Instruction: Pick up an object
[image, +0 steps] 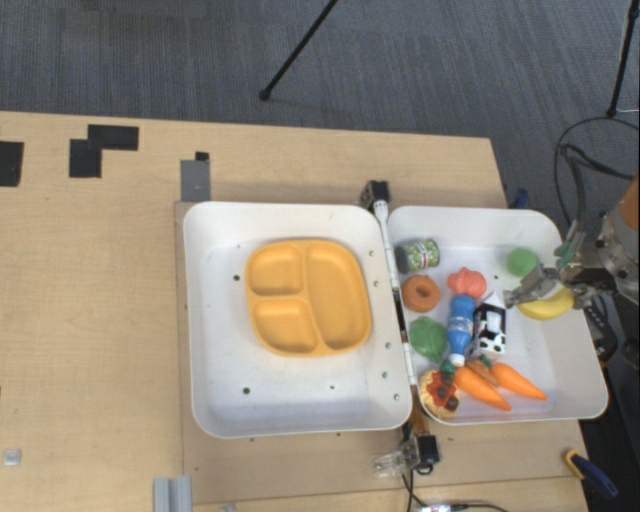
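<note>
Left shallow white bin (215, 300): one yellow-orange three-compartment plastic plate (305, 296), roughly centred, compartments bare.

Right shallow white bin (575, 385): small green-labelled can (418, 255) on its side near top left; brown ring doughnut (421, 293) below it; pink-red lumpy toy (466, 283); blue-and-white bottle (460, 328) lying near vertical in frame; green leafy toy (428, 337) left of bottle; black-and-white cow-patterned item (489, 331) right of bottle; two orange carrots (498, 383) side by side, tips toward lower right; mixed red-yellow item (439, 391) at bottom-left corner; green round toy (521, 262) near top right.

Yellow banana (548, 306) at right side of right bin, long axis near horizontal, slightly up to the right.

Two-finger gripper (540, 288) at right edge, reaching in, fingers spread, resting on or just over banana's top; contact likely, grasp not confirmed. Cannot tell whether banana sits between the fingers.
</note>
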